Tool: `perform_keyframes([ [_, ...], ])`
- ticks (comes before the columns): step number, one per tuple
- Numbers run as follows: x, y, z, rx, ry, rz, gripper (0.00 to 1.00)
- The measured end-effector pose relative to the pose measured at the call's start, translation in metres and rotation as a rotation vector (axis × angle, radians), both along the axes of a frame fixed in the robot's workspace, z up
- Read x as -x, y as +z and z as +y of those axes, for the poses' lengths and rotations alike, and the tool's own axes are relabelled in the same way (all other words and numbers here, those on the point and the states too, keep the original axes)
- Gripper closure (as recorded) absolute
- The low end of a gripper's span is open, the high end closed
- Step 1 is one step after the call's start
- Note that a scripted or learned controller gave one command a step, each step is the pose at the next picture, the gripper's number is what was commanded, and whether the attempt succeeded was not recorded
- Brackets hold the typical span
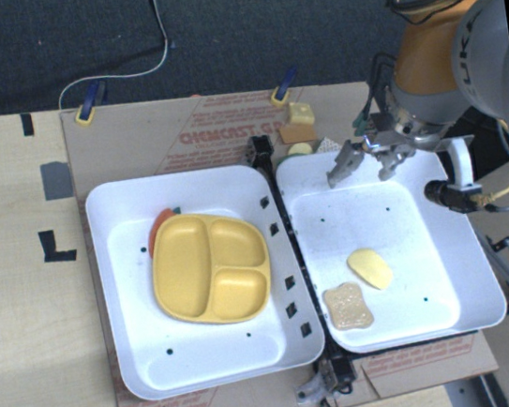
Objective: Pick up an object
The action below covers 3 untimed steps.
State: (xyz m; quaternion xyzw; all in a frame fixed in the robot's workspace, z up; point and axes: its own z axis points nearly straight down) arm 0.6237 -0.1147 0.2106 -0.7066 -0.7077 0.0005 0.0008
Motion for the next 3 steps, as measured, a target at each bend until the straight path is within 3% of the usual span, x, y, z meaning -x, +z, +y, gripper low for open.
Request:
perform_keyframes([
  [1, 0.078, -0.118, -0.004, -0.003, -0.004, 0.017, 0.00],
  [2, 0.116, -0.125, -0.011, 0.002, -0.002, -0.005, 0.00],
  [3, 0.115, -0.115, -0.011, 0.002, -0.001, -0.005, 1.00],
])
